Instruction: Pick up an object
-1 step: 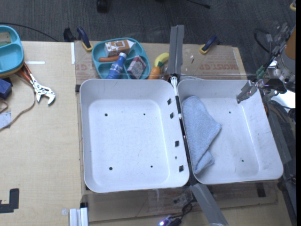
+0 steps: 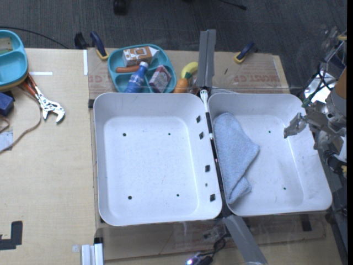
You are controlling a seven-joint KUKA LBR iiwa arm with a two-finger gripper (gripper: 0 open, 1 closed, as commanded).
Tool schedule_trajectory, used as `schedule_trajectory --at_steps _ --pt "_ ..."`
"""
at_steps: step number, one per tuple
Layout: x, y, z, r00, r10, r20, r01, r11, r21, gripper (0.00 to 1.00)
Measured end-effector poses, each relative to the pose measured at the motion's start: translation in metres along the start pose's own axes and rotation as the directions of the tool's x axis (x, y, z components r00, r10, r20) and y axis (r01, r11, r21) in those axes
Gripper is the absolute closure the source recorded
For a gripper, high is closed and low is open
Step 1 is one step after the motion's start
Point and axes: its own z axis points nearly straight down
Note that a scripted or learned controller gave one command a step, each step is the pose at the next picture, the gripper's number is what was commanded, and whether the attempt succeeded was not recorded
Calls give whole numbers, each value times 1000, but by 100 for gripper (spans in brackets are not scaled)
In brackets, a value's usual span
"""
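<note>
— Where's the cloth?
— The grey towel (image 2: pixel 234 152) lies along the right bin's (image 2: pixel 287 200) left wall; open floor beside it.
— The jaws?
— The gripper (image 2: pixel 295 126) hangs over the right rim, partly cut off; I cannot tell its opening.

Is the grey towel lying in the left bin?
No, the grey towel lies crumpled in the right bin, against its left wall, while the left bin sits apart from it across the divider.

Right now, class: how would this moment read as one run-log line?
task: pick up object | towel: left side of right bin | gripper: above bin's right part, apart from towel | held: nothing seen
</note>
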Motion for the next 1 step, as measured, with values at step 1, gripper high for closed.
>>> schedule_trajectory --at_steps 1 --pt "-19 -32 -20 916 401 0 -401 916 1 0"
